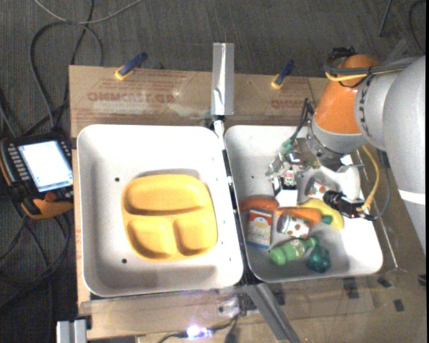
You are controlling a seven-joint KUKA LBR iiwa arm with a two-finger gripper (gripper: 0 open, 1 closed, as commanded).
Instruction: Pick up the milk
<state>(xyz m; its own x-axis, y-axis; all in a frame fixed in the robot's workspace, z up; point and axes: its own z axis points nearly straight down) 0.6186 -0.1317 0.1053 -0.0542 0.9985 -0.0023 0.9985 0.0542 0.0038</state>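
Note:
The milk (259, 229) is a small carton with a red top and a white and blue front. It lies in the right bin (254, 148) near its left wall, at the front of a pile of food items. My gripper (289, 168) hangs over the middle of the right bin, behind and to the right of the carton and apart from it. The grey wrist with its orange band (337, 113) rises behind the gripper.
Beside the milk lie a small can (294, 225), an orange carrot (311, 214), a yellow banana (329, 216), a green bottle (293, 250) and a teal item (319, 261). The left bin (100, 156) holds a yellow divided tray (170, 214).

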